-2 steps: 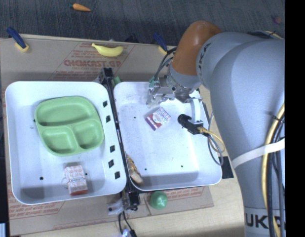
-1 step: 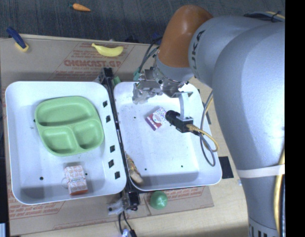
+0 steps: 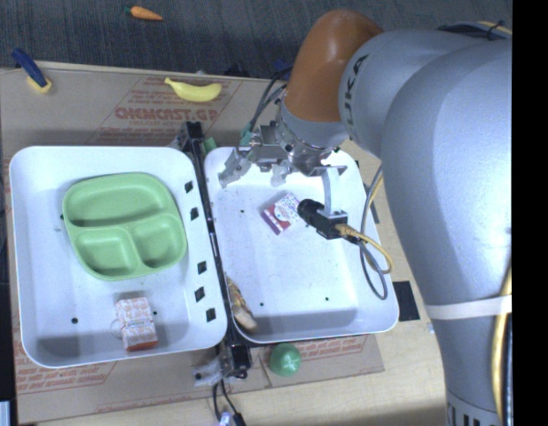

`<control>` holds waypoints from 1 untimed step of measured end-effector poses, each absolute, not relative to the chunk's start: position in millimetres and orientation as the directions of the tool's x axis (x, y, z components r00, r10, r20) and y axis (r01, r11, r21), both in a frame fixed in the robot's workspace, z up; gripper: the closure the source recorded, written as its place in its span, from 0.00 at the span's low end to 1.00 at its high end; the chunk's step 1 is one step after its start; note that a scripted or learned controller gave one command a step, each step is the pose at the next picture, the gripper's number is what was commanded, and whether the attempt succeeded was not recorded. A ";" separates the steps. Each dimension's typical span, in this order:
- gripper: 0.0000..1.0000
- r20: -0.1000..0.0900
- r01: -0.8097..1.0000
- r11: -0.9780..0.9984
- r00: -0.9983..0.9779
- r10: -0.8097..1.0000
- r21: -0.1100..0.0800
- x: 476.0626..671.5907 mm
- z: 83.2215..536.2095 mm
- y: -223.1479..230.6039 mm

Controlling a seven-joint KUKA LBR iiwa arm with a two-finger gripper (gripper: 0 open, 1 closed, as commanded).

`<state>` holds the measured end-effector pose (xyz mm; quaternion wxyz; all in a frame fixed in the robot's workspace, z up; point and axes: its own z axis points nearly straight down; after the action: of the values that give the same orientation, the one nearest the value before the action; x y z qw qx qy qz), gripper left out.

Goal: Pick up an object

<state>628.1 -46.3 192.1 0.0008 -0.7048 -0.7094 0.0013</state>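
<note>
A small red and white packet [image 3: 281, 213] lies in the right bin [image 3: 292, 318], toward its far half. My gripper [image 3: 253, 176] hangs over that bin's far left corner, a little up and left of the packet. Its two grey fingers [image 3: 226, 176] stand apart, open, with only white bin floor between them. In the left bin [image 3: 26, 238] rest a green divided tray [image 3: 123, 223] and, near the front, a small tan and red carton [image 3: 135, 321].
A tan object [image 3: 238, 309] lies at the right bin's front left corner. A yellow banana [image 3: 194, 89] sits on the cardboard behind the bins and a green ball [image 3: 285, 359] in front. An orange carrot [image 3: 146, 12] lies on the floor beyond.
</note>
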 end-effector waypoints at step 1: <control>0.00 0.001 1.000 0.003 -0.003 1.000 -0.001 656.8 218.3 -69.2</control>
<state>656.8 -69.2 218.3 0.0004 -0.7060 -0.7082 0.0001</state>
